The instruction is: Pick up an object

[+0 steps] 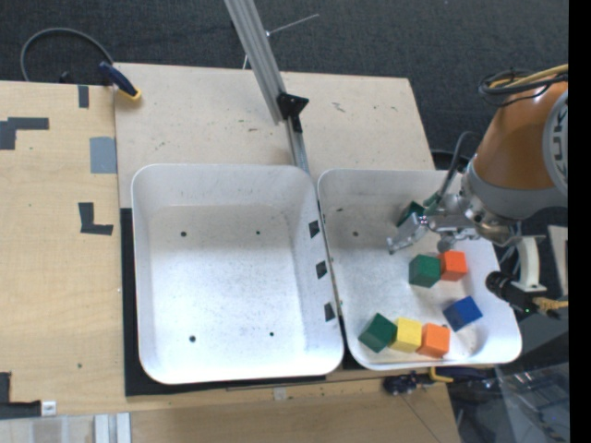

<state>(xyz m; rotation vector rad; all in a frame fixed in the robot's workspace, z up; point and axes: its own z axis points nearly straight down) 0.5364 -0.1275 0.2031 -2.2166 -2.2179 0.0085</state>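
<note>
Here the tool [404, 232], grip unclear, hangs above the green cube [425, 271] touching an orange cube [453, 265]; closing could nudge both.

Wooden bench [212, 118] carries two white bins side by side: left bin [148, 247], right bin [369, 192]; blue-yellow clamp [120, 79] near back-left corner

Surface [55, 275]: pale wood-look board, matt, scuffed in spots. Both bins, left bin [148, 247] and right bin [360, 201]: white plastic, smooth, faint sheen, fine dark speckling on floors. Slanted pole [254, 44]: bare brushed metal. Arm's orange band [517, 146]: glossy, smooth. Hand [411, 229]: dull grey metal. Cubes [406, 335]: matt, solid-coloured, flat faces. Floor [388, 17]: dark rough carpet.
</note>
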